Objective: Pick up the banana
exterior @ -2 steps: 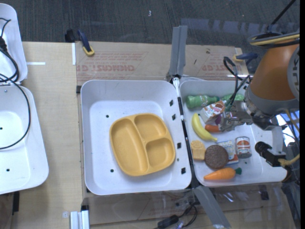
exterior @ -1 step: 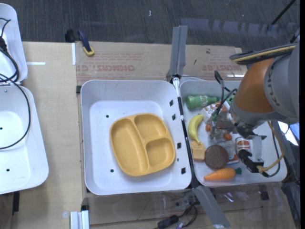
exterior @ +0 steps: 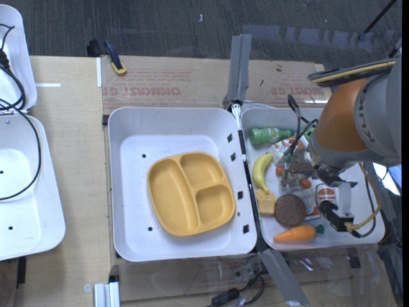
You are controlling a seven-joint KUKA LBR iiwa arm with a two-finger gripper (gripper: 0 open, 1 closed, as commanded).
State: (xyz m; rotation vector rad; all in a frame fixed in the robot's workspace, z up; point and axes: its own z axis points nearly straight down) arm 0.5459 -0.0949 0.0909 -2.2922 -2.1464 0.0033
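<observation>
Curved yellow banana (exterior: 261, 171) lies at left side of right shallow white bin (exterior: 374, 232), beside green bottle (exterior: 270, 135), brown round cookie (exterior: 290, 210), orange carrot (exterior: 294, 235). Left white bin (exterior: 128, 171) holds yellow three-compartment plate (exterior: 190, 192). Pincer (exterior: 295, 173) near banana; grip state unclear.

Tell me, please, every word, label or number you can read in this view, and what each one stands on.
Red print on the cardboard sheet behind the bins: reversed in this view and too blurred to read.
Label on the green bottle: too small to read.
Label on the small can near the gripper: too blurred to read.
</observation>
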